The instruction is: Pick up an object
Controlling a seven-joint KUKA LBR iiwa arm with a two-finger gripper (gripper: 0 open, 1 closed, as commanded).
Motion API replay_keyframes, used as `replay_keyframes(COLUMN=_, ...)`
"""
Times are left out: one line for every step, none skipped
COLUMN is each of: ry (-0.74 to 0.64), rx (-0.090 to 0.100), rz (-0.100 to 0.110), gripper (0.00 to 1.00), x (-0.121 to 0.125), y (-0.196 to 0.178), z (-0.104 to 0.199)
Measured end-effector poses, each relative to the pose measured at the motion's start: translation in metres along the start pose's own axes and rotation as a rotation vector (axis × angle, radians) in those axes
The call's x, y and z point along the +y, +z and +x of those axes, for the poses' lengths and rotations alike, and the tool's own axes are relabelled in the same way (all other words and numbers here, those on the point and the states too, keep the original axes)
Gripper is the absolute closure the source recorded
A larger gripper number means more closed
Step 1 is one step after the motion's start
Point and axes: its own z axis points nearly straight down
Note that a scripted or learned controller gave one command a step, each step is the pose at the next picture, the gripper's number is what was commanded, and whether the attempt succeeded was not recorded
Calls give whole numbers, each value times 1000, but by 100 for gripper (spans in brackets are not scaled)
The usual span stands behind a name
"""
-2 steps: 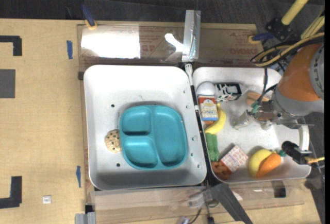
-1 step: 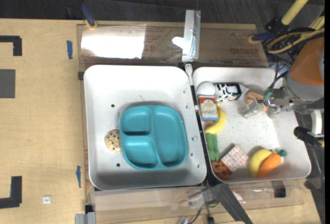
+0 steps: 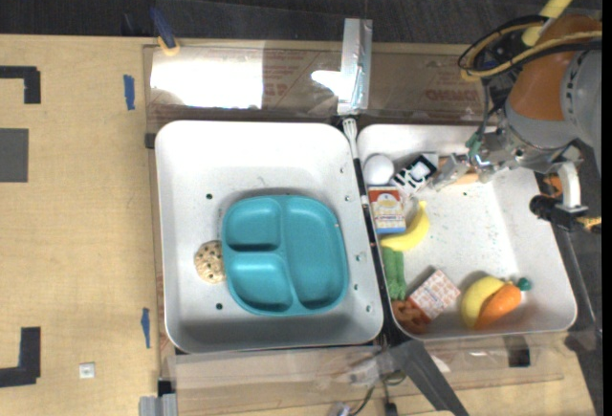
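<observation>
Over the right bin's (image 3: pixel 535 251) far edge, the gripper (image 3: pixel 475 159) hovers; what it holds, if anything, I can't tell. Nearest, the banana (image 3: pixel 409 230) lies left along the wall. I'd descend squarely, straddling its curve.

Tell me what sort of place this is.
Probably a robotics lab's grasping test bench: a grey arm reaches over two white bins, one holding a teal divided tray, the other toy food like a banana.
</observation>
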Motion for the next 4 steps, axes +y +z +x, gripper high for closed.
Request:
replay_keyframes(ry=-140, rx=-7, rz=-4, gripper=0, x=20, y=-54, z=46)
replay_keyframes(ry=-286, rx=-6, rz=8, gripper=0, x=27, y=3, z=8)
replay_keyframes(ry=-289, rx=-7, rz=6, gripper=100, x=28, y=-6, z=9)
replay_keyframes(ry=-91, rx=-1, rz=0, gripper=100, x=36, y=6, z=50)
